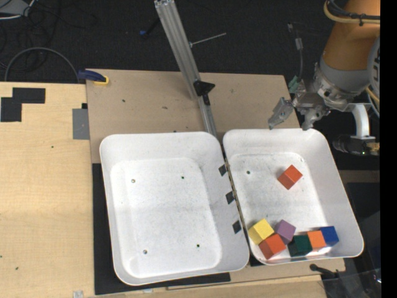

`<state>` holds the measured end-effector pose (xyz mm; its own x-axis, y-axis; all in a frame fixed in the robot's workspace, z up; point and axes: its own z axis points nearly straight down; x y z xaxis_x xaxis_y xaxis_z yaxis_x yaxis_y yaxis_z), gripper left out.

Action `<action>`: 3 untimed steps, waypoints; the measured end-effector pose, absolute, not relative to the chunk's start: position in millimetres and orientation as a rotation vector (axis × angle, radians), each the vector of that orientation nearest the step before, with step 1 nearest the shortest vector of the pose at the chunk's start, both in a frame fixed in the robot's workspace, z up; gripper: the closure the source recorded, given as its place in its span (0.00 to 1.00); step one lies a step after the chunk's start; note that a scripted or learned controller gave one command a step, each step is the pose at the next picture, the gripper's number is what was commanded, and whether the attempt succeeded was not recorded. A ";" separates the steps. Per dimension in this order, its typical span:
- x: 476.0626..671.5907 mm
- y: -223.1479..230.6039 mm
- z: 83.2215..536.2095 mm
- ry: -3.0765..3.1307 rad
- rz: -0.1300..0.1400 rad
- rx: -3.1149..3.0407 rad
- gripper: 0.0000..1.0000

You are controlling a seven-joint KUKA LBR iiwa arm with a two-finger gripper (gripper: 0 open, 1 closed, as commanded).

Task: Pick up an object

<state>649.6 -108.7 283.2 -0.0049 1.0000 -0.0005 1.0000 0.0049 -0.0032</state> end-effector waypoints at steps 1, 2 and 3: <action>649.6 -108.7 283.2 -2.226 0.004 -2.214 0.00; 649.6 -108.6 283.2 -2.226 0.005 -2.214 0.00; 649.6 -108.6 283.2 -2.226 0.005 -2.214 0.00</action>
